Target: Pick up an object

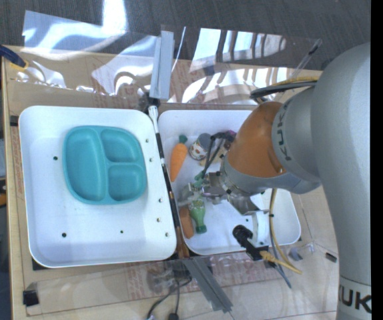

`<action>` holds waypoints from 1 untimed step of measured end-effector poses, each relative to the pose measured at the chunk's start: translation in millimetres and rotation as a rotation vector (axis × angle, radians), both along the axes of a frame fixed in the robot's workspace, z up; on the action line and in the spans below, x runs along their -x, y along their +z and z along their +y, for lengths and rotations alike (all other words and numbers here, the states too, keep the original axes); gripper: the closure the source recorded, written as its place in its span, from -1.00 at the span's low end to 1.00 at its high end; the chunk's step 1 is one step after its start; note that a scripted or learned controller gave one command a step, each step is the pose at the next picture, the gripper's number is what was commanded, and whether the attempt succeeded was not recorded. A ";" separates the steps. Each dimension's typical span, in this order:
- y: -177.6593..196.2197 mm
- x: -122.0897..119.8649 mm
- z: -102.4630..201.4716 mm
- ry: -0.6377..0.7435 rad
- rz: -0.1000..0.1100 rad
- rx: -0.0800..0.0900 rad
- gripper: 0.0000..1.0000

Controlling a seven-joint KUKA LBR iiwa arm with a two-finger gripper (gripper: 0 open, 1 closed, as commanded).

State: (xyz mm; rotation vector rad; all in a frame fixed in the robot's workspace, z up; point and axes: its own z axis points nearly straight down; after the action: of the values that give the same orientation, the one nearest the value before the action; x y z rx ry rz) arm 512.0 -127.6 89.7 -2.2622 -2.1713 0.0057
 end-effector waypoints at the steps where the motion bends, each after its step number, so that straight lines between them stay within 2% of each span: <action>1: 8.8 0.2 -0.3 0.005 0.003 0.000 1.00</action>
State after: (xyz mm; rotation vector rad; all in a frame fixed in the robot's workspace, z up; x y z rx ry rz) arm 511.8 -127.9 98.5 -2.2550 -2.1761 0.0096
